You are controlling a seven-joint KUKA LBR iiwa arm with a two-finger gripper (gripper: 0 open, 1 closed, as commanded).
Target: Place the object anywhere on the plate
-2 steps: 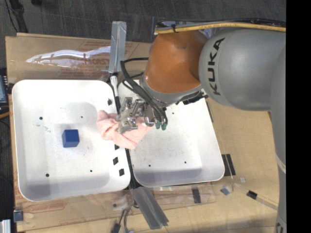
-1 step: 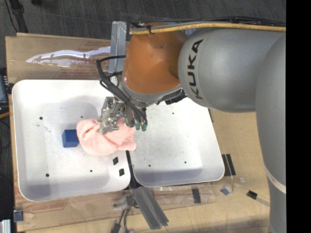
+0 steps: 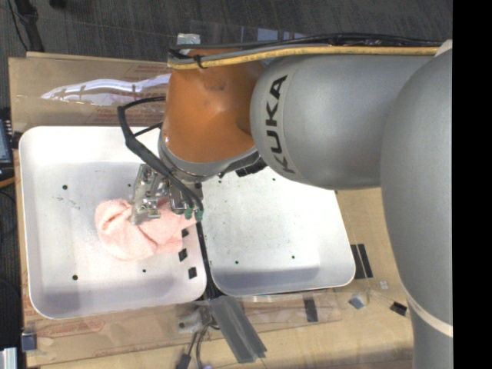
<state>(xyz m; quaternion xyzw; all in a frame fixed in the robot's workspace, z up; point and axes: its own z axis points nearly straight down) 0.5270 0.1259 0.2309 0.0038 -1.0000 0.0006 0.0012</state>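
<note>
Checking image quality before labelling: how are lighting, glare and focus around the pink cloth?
Camera view: even light, soft shadows; the pink cloth in the left bin is a little soft; the gripper above it is dark and blurred; glare on plastic wrap behind.

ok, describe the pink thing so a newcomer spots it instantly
Start at the left white bin. Near its middle, right under the gripper, lies a crumpled pink cloth. It is the one soft, coloured lump against the white.

We see the crumpled cloth [image 3: 127,229] lying in the left bin [image 3: 46,283], with the gripper [image 3: 154,202] directly over its right side.
</note>
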